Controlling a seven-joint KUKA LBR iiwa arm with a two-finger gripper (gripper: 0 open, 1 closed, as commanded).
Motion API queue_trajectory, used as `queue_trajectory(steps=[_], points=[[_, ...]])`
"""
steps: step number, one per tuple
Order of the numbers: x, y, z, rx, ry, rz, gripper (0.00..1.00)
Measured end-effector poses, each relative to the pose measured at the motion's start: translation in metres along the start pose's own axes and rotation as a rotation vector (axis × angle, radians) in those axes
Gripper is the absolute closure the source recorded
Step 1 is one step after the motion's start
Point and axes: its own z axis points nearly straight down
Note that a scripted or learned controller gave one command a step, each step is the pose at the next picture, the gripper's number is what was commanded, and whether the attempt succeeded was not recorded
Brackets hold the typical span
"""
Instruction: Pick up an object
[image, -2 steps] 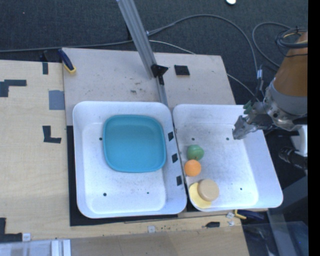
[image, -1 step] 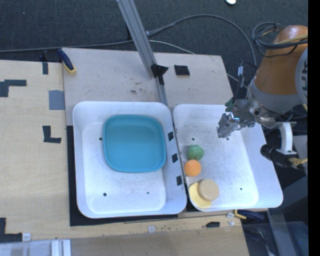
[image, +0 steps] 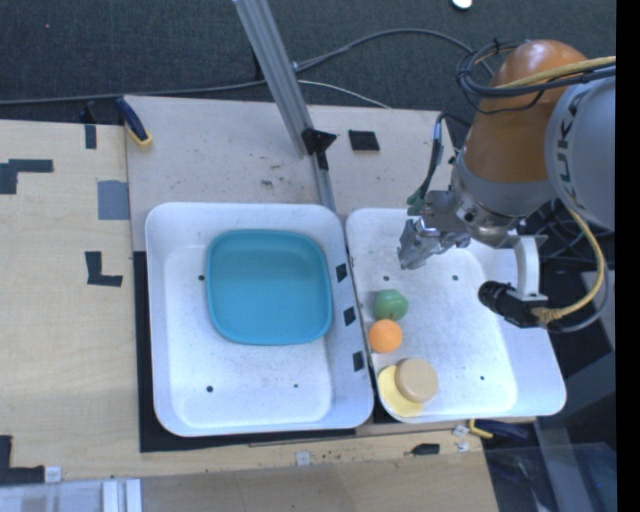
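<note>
In the right bin (image: 500, 360) lie a green ball (image: 391, 303), an orange ball (image: 385, 336) just below it, and a tan round block (image: 416, 380) resting on a yellow piece (image: 392, 398) at the bin's front left corner. My gripper (image: 414, 250) hangs over the bin's upper left part, above and slightly right of the green ball and apart from it. I see nothing held between its fingers. The left bin (image: 170, 340) holds a blue square plate (image: 268, 285).
A slanted metal pole (image: 290, 90) crosses the bench behind the bins. A black cable fitting (image: 505, 303) sticks out over the right bin's right side. Tape marks dot the bench at the left. The right bin's centre and right half are bare white floor.
</note>
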Motion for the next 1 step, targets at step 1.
queue_trajectory(steps=[1], points=[[0.0490, -0.0006, 0.0033, 0.000, 0.000, 0.000, 1.00]])
